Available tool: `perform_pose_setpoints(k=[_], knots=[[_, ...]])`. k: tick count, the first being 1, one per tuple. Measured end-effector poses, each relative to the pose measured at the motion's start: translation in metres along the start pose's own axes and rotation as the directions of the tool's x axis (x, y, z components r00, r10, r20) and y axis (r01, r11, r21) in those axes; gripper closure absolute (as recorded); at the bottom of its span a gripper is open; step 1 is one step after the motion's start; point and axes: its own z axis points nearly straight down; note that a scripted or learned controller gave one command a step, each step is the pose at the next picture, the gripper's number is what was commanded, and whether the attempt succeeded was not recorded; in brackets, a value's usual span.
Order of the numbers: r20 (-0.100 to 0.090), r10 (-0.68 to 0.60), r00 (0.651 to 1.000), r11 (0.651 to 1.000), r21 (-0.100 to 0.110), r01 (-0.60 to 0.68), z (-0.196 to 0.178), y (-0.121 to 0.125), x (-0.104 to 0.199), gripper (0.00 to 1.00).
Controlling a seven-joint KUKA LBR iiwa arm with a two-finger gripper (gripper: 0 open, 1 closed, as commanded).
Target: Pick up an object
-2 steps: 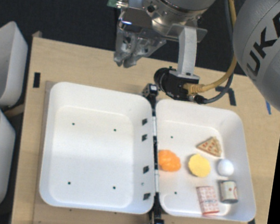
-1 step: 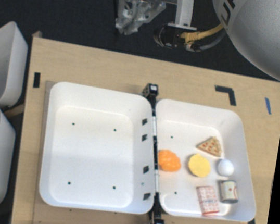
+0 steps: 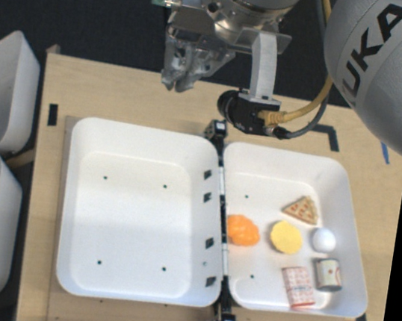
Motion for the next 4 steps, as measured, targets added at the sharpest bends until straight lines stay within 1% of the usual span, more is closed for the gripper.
perform_pose_setpoints(k=[1, 2, 3, 4], knots=[[0.003, 0.007, 1.000, 1.000, -0.002, -0.007, 0.005, 0.077, -0.007, 1.00], [-0.002, -0.001, 1.000, 1.000, -0.003, 0.001, -0.015, 0.016, 0.000, 1.00], [0.004, 0.009, 1.000, 1.000, 0.000, -0.009, 0.035, 0.132, -0.015, 1.00], [0.007, 0.006, 1.000, 1.000, 0.016, -0.006, 0.197, 0.127, -0.002, 1.00]])
